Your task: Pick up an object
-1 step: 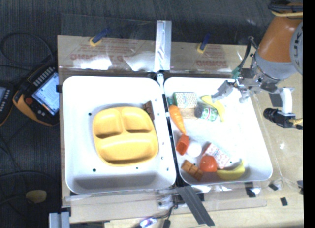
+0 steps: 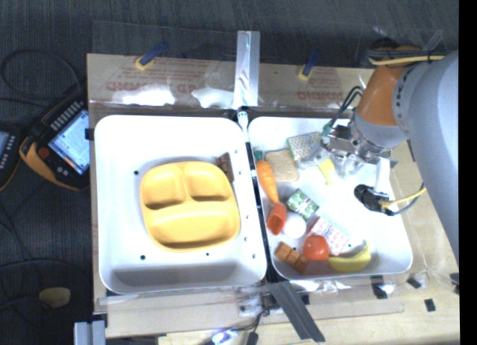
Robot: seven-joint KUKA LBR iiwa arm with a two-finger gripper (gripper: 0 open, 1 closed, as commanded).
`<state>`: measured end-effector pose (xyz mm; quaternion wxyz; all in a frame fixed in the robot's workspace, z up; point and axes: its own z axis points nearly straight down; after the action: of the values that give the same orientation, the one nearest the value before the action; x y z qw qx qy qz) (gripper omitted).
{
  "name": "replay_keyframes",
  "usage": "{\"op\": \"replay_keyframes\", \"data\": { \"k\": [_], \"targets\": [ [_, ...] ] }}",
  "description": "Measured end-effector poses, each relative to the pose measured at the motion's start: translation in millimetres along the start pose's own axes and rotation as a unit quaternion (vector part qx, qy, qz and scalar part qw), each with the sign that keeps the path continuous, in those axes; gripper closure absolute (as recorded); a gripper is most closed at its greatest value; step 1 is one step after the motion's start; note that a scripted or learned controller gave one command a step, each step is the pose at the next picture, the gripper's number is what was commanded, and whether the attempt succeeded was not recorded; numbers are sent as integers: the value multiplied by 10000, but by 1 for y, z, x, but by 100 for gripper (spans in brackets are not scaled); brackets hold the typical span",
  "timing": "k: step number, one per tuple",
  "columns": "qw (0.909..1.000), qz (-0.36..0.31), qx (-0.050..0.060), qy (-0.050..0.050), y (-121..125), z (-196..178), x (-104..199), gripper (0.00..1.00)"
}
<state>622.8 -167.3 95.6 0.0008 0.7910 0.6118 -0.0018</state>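
Observation:
My gripper (image 2: 344,156) hangs over the back right part of the right bin (image 2: 395,250), coming down from the grey arm with its orange band (image 2: 378,97). A small yellow piece (image 2: 326,169) lies just left of and below it. A grey mesh-patterned item (image 2: 304,144) and a tan bread slice (image 2: 282,164) lie to its left. Further forward are an orange carrot (image 2: 266,179), a green-and-white carton (image 2: 302,203), a red cup (image 2: 276,219), a white ball (image 2: 295,226), a tomato (image 2: 315,247), a banana (image 2: 350,260), a pink packet (image 2: 332,235) and brown blocks (image 2: 290,255).
The left bin (image 2: 112,261) holds a yellow divided plate (image 2: 190,204) and a small brown piece (image 2: 224,163) by its right wall. A black cable loop (image 2: 373,198) hangs off the arm over the right bin's right side. A handheld controller (image 2: 63,146) lies left of the bench.

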Motion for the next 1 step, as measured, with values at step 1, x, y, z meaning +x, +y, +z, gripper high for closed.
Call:
{"op": "replay_keyframes", "data": {
  "k": [1],
  "targets": [
    [9870,1609,-35,0,7,7,40,0]
  ]
}}
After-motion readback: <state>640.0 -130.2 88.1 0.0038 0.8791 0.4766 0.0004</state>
